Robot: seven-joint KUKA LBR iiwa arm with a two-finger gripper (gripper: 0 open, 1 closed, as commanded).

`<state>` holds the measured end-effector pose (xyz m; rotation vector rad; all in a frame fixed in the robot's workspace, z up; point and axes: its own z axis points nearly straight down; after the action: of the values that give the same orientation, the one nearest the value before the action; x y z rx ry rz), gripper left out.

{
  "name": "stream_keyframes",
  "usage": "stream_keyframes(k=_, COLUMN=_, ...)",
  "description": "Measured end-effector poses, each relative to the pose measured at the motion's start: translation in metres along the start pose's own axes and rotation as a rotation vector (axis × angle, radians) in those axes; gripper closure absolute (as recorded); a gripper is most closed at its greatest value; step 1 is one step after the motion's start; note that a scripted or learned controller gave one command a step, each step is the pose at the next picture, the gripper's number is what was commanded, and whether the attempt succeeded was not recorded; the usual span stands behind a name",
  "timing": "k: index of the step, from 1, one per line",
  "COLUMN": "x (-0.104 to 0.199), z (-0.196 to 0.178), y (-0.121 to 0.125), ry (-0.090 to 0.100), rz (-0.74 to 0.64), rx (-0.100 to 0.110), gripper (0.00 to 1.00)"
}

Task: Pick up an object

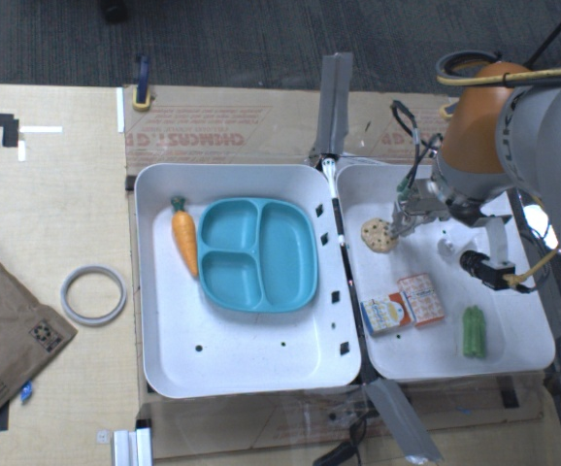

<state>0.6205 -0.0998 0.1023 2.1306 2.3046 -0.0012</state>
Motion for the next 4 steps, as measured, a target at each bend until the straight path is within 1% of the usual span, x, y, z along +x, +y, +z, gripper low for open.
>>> stream_keyframes(k=1, x=-0.016, z=-0.095, y=-0.07, ry=0.001, rz=0.032, rx=0.002, gripper=1.0)
stream_keyframes(k=2, x=-0.016, z=-0.095, y=-0.071, ry=0.002, rz=0.032, rx=0.003, gripper=0.0)
stream_keyframes(k=3, x=0.032, z=-0.165, y=-0.081, ry=0.001, rz=-0.084, rx=0.001, gripper=0.0)
stream_keyframes(k=4, x=-0.002, z=-0.079, y=-0.111, ry=0.003, rz=-0.074, rx=0.004, gripper=0.0)
